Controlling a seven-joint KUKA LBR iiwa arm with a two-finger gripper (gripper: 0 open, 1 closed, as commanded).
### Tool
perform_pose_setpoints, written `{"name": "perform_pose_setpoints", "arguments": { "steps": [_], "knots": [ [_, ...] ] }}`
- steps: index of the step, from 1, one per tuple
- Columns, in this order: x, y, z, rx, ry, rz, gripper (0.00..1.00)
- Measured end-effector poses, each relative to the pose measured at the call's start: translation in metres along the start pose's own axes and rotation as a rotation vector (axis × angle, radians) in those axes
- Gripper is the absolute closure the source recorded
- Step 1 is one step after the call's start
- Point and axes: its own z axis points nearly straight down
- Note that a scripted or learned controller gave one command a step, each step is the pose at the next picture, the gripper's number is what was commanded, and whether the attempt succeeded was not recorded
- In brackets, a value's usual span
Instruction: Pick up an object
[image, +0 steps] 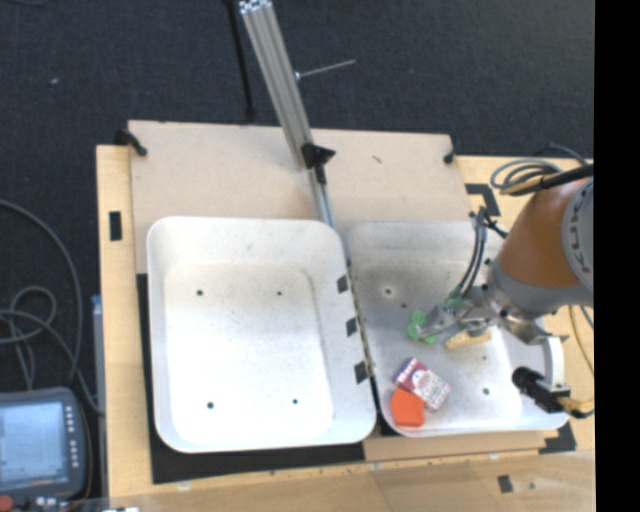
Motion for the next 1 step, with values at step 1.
{"name": "perform_pose_setpoints", "arguments": {
  "steps": [1],
  "knots": [
    [-0.0013, 0.0001, -0.0089, -0.001, 0.0, 0.009, 1.0]
  ]
}}
